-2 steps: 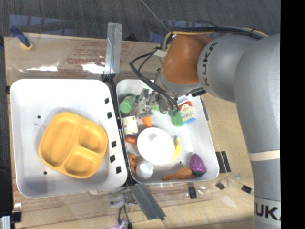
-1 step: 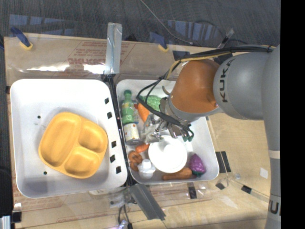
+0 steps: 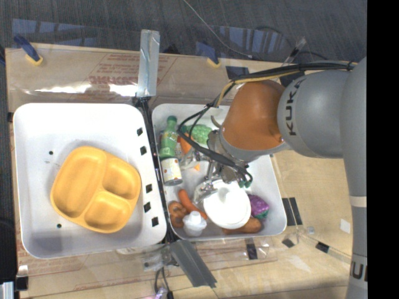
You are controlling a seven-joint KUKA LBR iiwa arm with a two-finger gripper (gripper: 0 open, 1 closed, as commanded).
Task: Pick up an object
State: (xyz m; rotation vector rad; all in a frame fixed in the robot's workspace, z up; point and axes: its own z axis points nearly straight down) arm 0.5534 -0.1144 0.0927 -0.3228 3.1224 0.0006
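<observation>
1. The tool (image 3: 215, 180) hangs low in the right bin (image 3: 276, 185), under the arm's orange band (image 3: 252, 117); from here I cannot tell how far it is open or whether it has hold of anything.
2. Just below the tool, touching or very near it, lies a white bowl-like piece (image 3: 227, 207).
3. Beside that piece, toward the bin's right wall, sits a purple toy (image 3: 259, 205); an orange sausage-shaped toy (image 3: 249, 227) lies along the near wall.
4. To the left of the white piece are an orange carrot-like toy (image 3: 185, 199) and a small white cap-shaped item (image 3: 194, 222).
5. A green bottle with a white label (image 3: 169, 154) lies along the bin's left wall, and a light green item (image 3: 201, 132) sits near the far wall, partly hidden by the arm.
6. The left bin (image 3: 37, 129) holds a yellow divided tray (image 3: 95, 189), well apart from the tool.
7. Both bins rest on the table (image 3: 318, 192).
</observation>
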